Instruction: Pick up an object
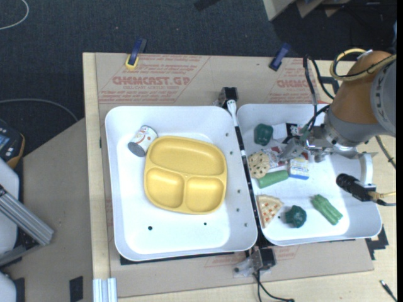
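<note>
Camera view: arm came in from the right, pincer [301,148] low over the right bin [362,228], among the clutter near its middle. Couldn't tell whether it was released or clenched. Nothing visibly between its tips. Right bin held a green pepper-like piece [263,133], cracker-like piece [257,164], long green piece [272,179], pizza slice [269,208], dark green lump [294,216] and a green ridged piece [327,209]. Left bin [126,225] held a yellow divided tray [186,173] with a small can [142,140] touching its upper-left edge.
</note>
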Controlling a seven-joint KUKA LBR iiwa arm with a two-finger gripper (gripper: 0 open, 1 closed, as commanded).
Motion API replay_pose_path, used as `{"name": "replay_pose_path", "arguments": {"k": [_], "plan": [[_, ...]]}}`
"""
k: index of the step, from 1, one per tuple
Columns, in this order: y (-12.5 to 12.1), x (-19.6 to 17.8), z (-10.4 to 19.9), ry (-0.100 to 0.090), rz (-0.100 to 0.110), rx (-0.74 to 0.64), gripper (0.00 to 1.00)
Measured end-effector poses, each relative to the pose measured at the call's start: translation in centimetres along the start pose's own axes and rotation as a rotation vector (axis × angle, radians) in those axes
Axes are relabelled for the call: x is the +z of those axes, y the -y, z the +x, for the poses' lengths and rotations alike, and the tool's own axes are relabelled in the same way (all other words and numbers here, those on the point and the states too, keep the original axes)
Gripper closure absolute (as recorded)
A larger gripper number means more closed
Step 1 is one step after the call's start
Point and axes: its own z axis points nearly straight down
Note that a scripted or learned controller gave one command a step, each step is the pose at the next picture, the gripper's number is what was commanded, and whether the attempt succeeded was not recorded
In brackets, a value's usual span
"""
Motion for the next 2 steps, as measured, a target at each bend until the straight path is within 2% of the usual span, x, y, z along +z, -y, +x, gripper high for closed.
{"name": "replay_pose_path", "arguments": {"k": [1, 2], "plan": [[-0.3, 0.8, 0.0, 0.000, -0.007, 0.000, 0.00], [-0.5, -0.6, -0.1, 0.004, -0.019, 0.000, 1.00]]}}
